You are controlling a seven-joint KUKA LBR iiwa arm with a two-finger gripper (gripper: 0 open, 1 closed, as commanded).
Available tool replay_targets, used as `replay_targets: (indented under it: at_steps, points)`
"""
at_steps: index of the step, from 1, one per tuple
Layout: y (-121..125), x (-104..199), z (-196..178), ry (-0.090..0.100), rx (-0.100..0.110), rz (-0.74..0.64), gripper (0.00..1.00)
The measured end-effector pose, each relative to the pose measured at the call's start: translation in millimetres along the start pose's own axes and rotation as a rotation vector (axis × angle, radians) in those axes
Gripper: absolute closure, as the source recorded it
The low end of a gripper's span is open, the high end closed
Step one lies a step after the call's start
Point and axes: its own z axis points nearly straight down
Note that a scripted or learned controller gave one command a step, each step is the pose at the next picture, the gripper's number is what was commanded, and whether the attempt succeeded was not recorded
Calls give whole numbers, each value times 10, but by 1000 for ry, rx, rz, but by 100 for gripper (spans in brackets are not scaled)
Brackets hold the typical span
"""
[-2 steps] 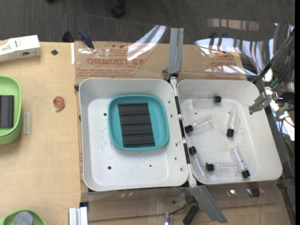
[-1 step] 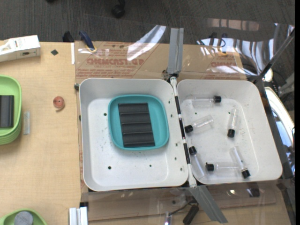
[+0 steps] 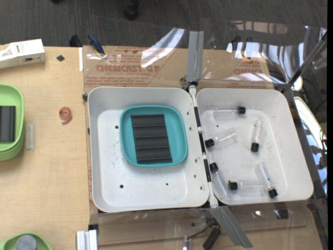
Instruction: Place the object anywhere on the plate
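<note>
Vials, clear with black caps, are what I have to move, and every place below is given from the teal plate point(image 3: 125, 134). Far to its left on the counter point(image 3: 47, 181) are a green stack of dishes point(image 3: 13, 95) and a small reddish disc point(image 3: 64, 113); neither concerns me. The plate lies inside the left bin point(image 3: 104, 181), and a dark ribbed block point(image 3: 152, 138) covers most of its middle, leaving a teal border all round. To the plate's right, past the wall where the bins meet, the right bin point(image 3: 281, 155) holds the loose vials. The nearest vial point(image 3: 221, 138) lies just beyond that wall, its cap towards the plate. Another vial point(image 3: 229, 111) lies further back, and the rest are further right. How wide my claw stands, or whether it has hold of anything, I cannot tell. I judge the nearest vial the best pick, since it lies apart from the others. I should close across its body, not its length, because a round tube will likely roll. Then I should carry it leftwards over the wall and release it low, along the block's grooves, so it stays put.
</note>
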Motion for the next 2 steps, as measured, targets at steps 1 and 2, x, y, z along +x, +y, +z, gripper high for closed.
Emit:
replay_targets:
  at_steps: [1, 2]
  points:
    - [366, -29, 3, 0, 0, 96, 0]
    - [682, 16, 2, 0, 0, 182, 0]
